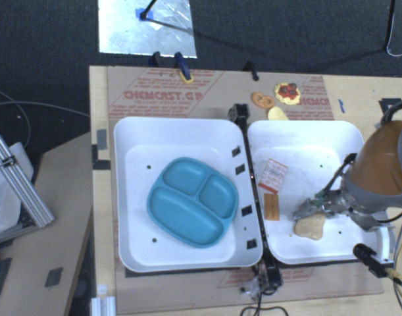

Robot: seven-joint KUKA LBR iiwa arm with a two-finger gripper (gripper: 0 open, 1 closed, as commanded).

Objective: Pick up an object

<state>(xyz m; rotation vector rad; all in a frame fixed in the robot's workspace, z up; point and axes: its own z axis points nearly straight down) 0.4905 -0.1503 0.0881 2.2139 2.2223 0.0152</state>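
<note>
Dark carpet is seen around the counter [207, 87]; two white bins [181, 133] are carried; the gripper [311, 208] state cannot be told.

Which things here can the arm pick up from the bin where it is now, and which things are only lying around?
Belong to the job, in the right bin:
gripper
tan lump
red-and-white packet
orange bar

Lying about:
blue divided tray in the left bin
small toy foods behind the bins
</note>
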